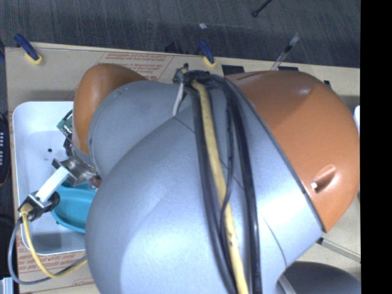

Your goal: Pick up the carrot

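Dark carpet floor behind a cardboard-topped bench (141, 59), blue clamps (27, 48) on its far edge. The carrot isn't identifiable here; if it's in the white bin (27, 139), the arm covers it, so its place is unknown. Landmark is that bin, at the frame's left. Inside it, toward the near right part, sits a teal bowl-like object (70, 207), partly under the arm. A small green-patterned item (65, 125) peeks out at the bin's far right edge, too hidden to name. The grey arm (184, 195) with its orange band (306, 139) looms over the bin's right side and everything right of it. A white-and-black fitting (43, 196) with a yellow cable (43, 265) hangs over the bin's near half. The gripper is somewhere down in the bin under the wrist; whether it's apart or together, cannot tell.

Risks, as I judge: with the target unseen, the grab could close on the teal object or nothing. The descent could knock the teal object aside. The yellow cable loops past the bin's near rim and could snag there.
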Controlling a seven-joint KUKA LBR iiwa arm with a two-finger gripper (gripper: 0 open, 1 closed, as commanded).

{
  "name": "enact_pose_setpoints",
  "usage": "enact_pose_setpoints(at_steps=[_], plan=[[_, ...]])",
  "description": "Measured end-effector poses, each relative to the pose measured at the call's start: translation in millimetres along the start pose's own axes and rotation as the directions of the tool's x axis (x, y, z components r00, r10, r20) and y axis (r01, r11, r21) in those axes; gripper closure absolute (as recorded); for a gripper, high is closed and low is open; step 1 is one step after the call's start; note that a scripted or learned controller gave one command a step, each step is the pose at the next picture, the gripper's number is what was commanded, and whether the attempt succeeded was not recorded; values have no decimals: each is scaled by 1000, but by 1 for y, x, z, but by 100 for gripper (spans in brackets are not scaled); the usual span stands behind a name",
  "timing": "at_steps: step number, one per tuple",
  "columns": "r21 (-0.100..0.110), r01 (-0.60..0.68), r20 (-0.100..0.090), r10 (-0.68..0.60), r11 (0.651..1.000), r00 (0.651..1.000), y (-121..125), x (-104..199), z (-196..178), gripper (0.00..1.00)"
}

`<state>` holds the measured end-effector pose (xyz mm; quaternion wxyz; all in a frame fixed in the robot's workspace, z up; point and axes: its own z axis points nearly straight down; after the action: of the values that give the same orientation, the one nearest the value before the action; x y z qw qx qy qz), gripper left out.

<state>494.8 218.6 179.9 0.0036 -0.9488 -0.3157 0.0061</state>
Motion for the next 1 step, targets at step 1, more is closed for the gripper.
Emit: enact_pose_setpoints(at_steps=[1], plan=[[-4,-71,2,71,997,997,61,18,36,0]])
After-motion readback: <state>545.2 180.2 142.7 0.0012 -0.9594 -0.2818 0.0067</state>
